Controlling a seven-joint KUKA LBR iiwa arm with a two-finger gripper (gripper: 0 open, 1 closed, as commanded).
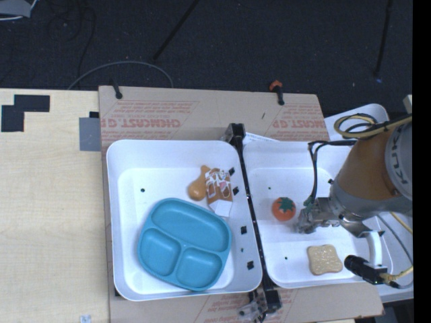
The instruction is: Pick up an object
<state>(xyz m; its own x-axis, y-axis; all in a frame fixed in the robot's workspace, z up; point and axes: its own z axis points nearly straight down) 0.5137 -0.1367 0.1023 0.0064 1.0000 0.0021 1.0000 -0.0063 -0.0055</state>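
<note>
An orange tomato-like toy with a green top [283,208] lies in the right bin [269,268], near its left side. A tan slice of toast [324,260] rests near that bin's front edge. My gripper [306,222] is down in the right bin, just right of the tomato toy and behind the toast. Nothing shows between its fingers. In the left bin [124,180] a blue divided plate [184,243] lies at the front, and a brown and white toy [212,185] sits behind it.
The arm, grey with an orange band [367,173], reaches over the right bin's right rim. A black divider [246,207] runs between the bins. Cables [353,123] loop at the back right. Cardboard [202,113] lies under the bins.
</note>
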